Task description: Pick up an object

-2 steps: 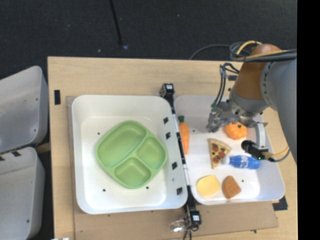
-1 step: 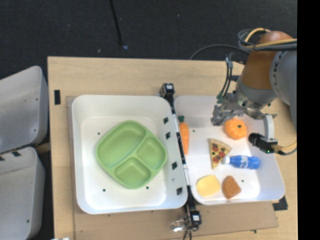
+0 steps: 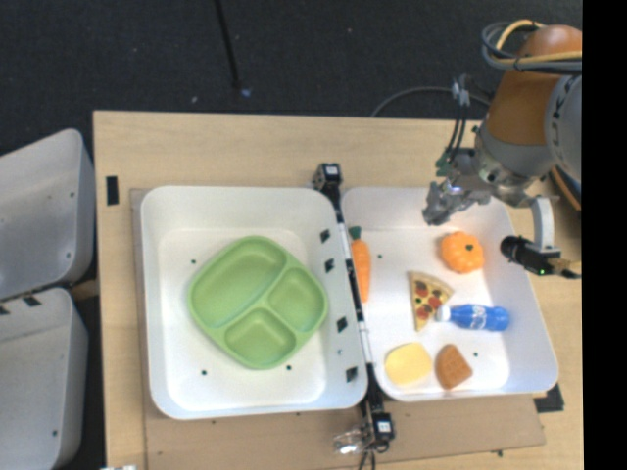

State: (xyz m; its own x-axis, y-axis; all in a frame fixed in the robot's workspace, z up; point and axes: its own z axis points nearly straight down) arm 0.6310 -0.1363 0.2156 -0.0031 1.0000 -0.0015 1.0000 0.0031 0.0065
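- Left bin (image 3: 157, 262): green divided plate (image 3: 258, 302) sits mid-bin, bare floor all round it, widest at the far side.
- Carrot (image 3: 361, 267) lies against the right bin (image 3: 529, 351)'s left wall, tight to the divider.
- Pizza slice (image 3: 427, 298) mid-bin; yellow round piece (image 3: 408, 364) and brown bread piece (image 3: 453, 366) close to the near rim, almost touching each other.
- Blue bottle (image 3: 477, 316) lies flat just right of the pizza.
- Orange pumpkin (image 3: 461, 252) stands with open floor on its left.
- Claw (image 3: 446, 202) hangs over the far part of the right bin, just far-left of the pumpkin; can't tell if it's clenched or released, nothing seen in it.
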